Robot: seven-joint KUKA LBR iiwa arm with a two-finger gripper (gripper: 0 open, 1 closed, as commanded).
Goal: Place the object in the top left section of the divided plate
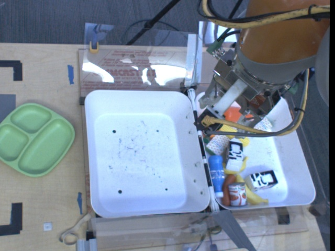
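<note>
A green divided plate (34, 138) lies on the wooden bench at the far left, with two small sections at its top and left and one long section at the right. My gripper (235, 120) hangs low over the back of the right bin (293, 166), far from the plate. Its tip is hidden among the wrist parts and the objects under it. Beneath and in front of it lie an orange item (234, 113), a yellow and white pouch (236, 155), a blue tube (215, 167), a red can (237, 194), a white and black block (263, 179) and a banana (255, 197).
The left white bin (141, 150) stands between the plate and the right bin. A clear plastic sheet (136, 69) stands behind it. Black tape marks (11, 69) sit on the bench near the plate. The arm's orange band (285, 20) looms over the right bin.
</note>
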